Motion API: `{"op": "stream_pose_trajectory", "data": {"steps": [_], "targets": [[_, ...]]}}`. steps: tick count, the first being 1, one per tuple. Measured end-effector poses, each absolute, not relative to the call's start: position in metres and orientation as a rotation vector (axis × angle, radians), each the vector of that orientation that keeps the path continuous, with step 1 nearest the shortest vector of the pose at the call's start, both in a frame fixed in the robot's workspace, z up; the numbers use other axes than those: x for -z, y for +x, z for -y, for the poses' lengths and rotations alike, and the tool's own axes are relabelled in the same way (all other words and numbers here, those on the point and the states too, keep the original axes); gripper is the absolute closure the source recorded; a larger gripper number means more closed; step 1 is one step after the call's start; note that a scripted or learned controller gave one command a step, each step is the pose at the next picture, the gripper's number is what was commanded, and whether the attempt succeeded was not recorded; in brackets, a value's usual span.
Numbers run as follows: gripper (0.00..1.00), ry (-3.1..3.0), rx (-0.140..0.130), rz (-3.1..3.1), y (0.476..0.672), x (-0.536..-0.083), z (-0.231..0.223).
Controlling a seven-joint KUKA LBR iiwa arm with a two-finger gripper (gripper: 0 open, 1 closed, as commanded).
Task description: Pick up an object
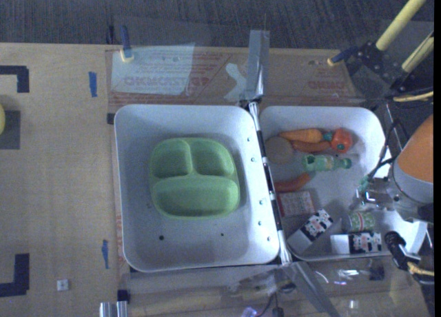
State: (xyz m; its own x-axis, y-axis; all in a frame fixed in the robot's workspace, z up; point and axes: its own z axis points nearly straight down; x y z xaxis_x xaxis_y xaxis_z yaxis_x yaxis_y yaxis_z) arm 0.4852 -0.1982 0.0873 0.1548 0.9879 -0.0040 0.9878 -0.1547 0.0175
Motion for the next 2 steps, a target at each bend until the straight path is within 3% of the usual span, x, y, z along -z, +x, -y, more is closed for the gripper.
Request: {"op": "stream_pose_trajectory", "data": {"steps": [1,2], "targets": [[0.00,2.379,-0.012,-2.039,0.4841,-0.0861,0.1962],[1.00,2.379,-0.012,-2.036,0.4854,-0.0939,0.1975]]}}
